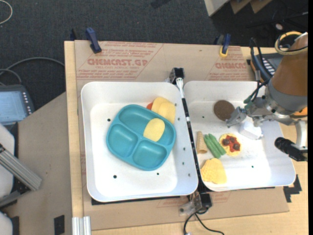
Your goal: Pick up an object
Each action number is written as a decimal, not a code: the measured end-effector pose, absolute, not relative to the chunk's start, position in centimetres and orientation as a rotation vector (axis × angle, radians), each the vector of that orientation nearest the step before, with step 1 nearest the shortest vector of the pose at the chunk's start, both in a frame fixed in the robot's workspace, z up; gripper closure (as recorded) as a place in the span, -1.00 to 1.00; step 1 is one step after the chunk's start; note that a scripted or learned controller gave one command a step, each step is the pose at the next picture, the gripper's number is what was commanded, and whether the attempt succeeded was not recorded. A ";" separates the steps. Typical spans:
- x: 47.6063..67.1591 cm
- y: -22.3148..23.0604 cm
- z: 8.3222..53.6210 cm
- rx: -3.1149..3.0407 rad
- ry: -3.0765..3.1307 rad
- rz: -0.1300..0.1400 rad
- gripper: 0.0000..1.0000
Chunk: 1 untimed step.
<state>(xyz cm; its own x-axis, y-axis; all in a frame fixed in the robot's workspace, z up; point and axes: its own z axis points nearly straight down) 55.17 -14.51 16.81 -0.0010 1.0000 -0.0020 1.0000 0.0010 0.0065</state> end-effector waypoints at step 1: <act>49.5 -15.1 8.0 2.232 2.223 -0.006 -1.00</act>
